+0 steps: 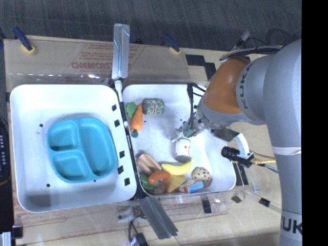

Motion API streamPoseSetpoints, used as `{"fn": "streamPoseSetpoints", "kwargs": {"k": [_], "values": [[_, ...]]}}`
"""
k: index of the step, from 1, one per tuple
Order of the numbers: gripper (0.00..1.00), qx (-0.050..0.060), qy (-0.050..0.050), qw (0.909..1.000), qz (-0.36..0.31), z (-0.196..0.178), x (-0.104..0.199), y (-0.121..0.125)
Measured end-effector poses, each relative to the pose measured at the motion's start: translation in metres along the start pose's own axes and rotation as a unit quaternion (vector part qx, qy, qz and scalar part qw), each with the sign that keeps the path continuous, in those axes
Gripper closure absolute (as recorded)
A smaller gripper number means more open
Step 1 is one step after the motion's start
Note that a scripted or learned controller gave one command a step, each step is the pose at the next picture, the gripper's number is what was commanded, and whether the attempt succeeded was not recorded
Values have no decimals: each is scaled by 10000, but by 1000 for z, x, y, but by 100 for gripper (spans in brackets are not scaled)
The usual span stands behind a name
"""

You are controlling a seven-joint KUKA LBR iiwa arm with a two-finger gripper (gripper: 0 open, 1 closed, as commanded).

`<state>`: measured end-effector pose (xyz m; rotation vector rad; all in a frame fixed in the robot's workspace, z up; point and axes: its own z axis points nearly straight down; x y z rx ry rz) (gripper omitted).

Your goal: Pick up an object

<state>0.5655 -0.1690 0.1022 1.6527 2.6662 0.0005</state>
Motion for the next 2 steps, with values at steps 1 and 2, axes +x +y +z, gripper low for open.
{"fn": "streamPoseSetpoints", "kwargs": {"k": [1, 2], "values": [[0, 2, 1, 10000, -2, 0, 0, 0], [0, 13, 15, 9960, 892, 11, 12, 30]]}}
